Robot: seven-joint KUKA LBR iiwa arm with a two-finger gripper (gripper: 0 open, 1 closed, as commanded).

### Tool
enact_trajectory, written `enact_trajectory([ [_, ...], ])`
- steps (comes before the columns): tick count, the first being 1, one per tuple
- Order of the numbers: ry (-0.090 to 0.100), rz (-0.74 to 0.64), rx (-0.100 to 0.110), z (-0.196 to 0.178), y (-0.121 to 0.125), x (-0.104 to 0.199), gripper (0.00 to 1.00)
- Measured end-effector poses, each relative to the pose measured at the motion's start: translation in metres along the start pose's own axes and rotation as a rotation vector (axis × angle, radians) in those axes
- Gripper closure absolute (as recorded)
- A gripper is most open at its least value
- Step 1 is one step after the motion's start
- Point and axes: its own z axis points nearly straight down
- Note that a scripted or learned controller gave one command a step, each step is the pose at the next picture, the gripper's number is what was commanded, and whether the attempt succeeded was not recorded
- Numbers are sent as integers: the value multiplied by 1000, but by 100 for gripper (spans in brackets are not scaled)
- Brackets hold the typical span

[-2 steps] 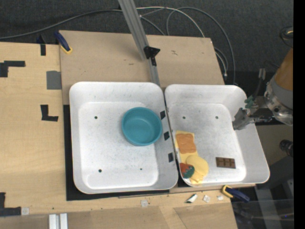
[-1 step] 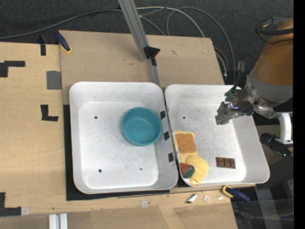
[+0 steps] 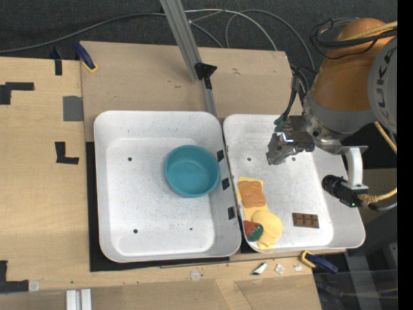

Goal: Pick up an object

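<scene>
Grey gripper (image 3: 279,152) hangs over the upper part of the right bin (image 3: 335,237), arm w/ orange band coming in from the right; can't tell its state from this angle (dark tip blurs against the speckled floor), and nothing visible in its grasp; bin floor directly under it looks bare. Nearest item: an orange-tan flat piece (image 3: 251,192) lying below-left of the gripper, close to the bin's left wall; just below that a yellow soft object (image 3: 270,225) w/ a red-green bit (image 3: 252,230) touching its left side, all three bunched along the left wall toward the front corner. Small brown chocolate-like bar (image 3: 305,221) lies apart to their right, nr the front edge. Left bin (image 3: 129,237) holds a teal bowl (image 3: 191,171), upright, twd its right side, well apart from the gripper; divider walls sit between them.
</scene>
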Motion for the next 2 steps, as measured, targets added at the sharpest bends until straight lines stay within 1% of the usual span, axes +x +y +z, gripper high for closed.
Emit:
enact_trajectory([
  [1,-1,1,0,5,20,46,100],
  [2,-2,2,1,22,38,87,100],
])
